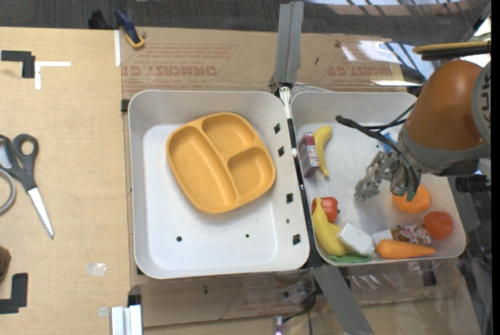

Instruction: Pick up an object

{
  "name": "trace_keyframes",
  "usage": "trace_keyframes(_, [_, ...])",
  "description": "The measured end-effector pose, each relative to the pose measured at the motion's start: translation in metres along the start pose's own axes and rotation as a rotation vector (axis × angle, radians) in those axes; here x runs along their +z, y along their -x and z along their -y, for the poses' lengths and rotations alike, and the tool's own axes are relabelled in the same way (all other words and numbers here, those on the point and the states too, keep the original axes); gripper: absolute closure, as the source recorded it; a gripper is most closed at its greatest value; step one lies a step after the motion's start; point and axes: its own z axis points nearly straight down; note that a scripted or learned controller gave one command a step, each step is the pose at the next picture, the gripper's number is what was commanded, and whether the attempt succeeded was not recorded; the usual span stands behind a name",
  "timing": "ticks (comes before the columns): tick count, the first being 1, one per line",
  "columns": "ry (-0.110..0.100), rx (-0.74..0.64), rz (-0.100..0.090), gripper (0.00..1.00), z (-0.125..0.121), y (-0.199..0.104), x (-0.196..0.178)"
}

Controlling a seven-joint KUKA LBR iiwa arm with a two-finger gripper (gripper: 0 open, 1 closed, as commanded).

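1. Orange plastic marked the divided plate [221,160], which lay flat in the left bin [148,193], a little toward its far side.
2. We saw the arm [447,116] reach in from the right over the right bin [351,103], its orange band above the wrist.
3. We found the gripper [383,179] low over the middle of the right bin, pointing down and to the left; its metal fingers looked slightly apart with nothing between them.
4. Just beside the gripper, on its right, sat an orange fruit [412,199], partly covered by the wrist.
5. A small banana [322,150] lay against a purple packet [309,154] near the bin's left wall.
6. A red pepper [328,208] touched the top of a larger banana [326,233] along the near left side.
7. Near the front wall we noted a white block [355,237], a carrot [404,249], a brown wrapped snack [408,233] and a tomato [438,225].
8. Scissors [30,177] rested on the bench [62,115] well to the left of both bins.
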Motion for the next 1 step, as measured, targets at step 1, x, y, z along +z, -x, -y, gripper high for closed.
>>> trace_keyframes(1, [0.000,-0.001,0.000,0.00,0.0001,0.0000,0.0000])
